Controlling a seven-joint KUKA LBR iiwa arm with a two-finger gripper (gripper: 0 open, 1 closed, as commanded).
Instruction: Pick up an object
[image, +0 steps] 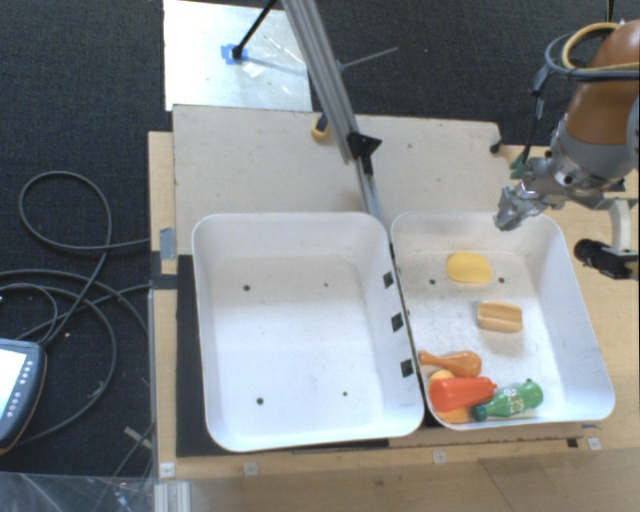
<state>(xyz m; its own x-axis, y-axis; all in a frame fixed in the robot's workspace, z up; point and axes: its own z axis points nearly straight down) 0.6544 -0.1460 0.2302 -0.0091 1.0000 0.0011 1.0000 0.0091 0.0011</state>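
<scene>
My gripper (510, 215) hangs over the far right corner of the right bin (580, 300), above and to the right of a round yellow piece (468, 267). Nothing shows between its fingers. Below the yellow piece lies a tan bread roll (499, 317). Near the bin's front edge sit an orange chicken drumstick (452, 362), a red-orange pepper-like toy (460, 392) and a green bottle (510, 399) lying on its side.
The left bin (290, 330) sits beside the right one, parted by a shared rim with black clips. A slanted metal pole (335, 95) crosses the bench behind the bins. Cables and a tablet lie on the floor at left.
</scene>
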